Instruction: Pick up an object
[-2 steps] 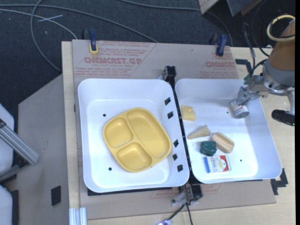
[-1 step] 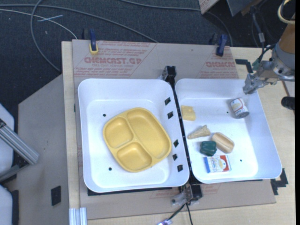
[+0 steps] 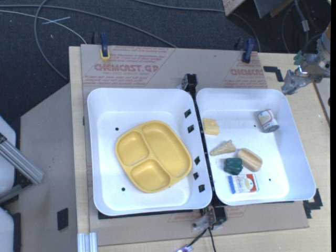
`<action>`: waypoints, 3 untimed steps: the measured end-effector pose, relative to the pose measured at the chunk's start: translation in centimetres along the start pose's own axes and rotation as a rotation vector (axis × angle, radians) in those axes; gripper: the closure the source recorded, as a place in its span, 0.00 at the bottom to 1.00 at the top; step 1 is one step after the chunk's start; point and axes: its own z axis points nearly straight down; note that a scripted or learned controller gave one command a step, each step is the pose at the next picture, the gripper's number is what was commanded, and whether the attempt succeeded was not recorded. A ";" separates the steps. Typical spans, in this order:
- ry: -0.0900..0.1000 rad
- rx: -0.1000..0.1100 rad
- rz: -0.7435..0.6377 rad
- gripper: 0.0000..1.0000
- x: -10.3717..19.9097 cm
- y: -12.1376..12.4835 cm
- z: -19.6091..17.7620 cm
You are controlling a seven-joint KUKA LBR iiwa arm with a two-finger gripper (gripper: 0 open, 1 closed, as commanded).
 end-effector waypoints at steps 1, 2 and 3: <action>0.006 0.009 -0.004 1.00 6.0 -1.0 -0.7; 0.006 0.012 -0.004 1.00 11.3 -2.5 0.6; 0.007 0.011 -0.005 1.00 17.1 -2.5 0.5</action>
